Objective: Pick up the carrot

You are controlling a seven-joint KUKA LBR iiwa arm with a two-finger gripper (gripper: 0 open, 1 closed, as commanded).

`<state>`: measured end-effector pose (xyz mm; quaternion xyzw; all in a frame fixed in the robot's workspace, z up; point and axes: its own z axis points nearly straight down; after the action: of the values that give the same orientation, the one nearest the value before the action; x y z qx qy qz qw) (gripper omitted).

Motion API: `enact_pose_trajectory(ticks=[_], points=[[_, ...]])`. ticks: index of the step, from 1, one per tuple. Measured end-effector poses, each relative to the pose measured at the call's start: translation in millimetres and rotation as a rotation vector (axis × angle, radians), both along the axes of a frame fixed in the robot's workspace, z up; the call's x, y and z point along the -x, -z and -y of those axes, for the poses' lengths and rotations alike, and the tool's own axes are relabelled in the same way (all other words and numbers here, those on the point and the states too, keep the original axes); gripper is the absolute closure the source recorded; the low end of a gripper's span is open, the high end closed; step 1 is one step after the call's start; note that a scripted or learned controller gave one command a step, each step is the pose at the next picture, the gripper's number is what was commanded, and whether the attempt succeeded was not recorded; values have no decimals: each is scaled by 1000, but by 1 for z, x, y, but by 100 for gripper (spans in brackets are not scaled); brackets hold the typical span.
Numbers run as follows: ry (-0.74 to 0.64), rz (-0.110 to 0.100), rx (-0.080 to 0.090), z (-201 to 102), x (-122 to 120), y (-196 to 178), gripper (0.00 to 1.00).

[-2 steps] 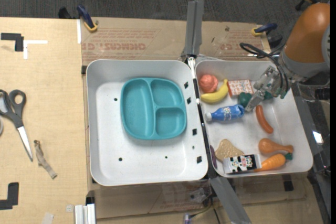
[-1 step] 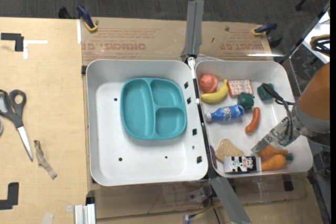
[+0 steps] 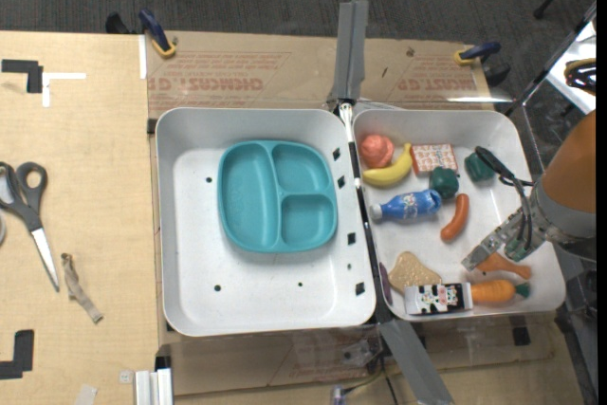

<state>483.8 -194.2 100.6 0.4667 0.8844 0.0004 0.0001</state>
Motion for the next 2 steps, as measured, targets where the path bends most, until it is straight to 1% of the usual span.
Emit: enact_pose_trajectory(ticks=[1, 2], points=[[71, 1, 3, 29, 5, -152, 100], [161, 0, 3, 28, -39, -217, 100]])
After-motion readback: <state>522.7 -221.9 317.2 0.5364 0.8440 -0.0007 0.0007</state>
